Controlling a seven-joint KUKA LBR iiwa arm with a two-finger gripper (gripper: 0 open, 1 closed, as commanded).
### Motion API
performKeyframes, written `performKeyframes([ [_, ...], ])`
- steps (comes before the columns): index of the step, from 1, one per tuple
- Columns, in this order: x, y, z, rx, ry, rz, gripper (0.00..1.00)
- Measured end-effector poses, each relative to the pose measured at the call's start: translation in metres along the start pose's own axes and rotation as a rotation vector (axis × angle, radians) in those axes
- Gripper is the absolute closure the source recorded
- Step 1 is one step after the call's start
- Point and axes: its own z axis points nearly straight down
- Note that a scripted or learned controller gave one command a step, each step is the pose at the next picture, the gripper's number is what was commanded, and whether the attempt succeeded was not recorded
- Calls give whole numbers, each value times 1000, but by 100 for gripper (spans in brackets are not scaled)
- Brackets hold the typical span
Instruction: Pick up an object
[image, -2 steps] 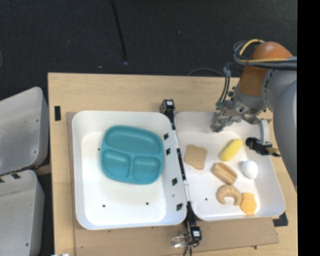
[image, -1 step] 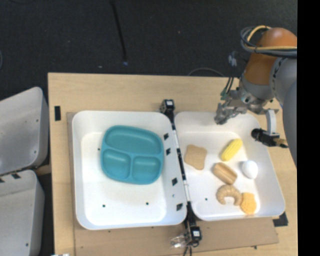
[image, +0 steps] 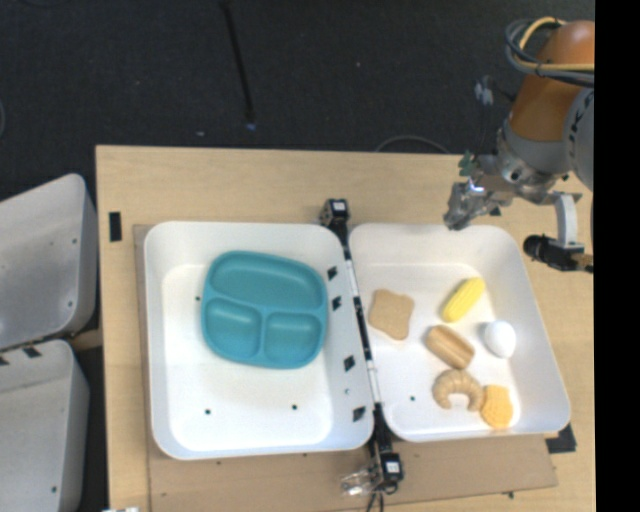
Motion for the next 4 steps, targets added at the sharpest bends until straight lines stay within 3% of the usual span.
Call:
performKeyframes([
  [2, 103, -44, -10, 8, 2, 0, 100],
  [4, 198, -109, -24, 8, 4, -1, 100],
])
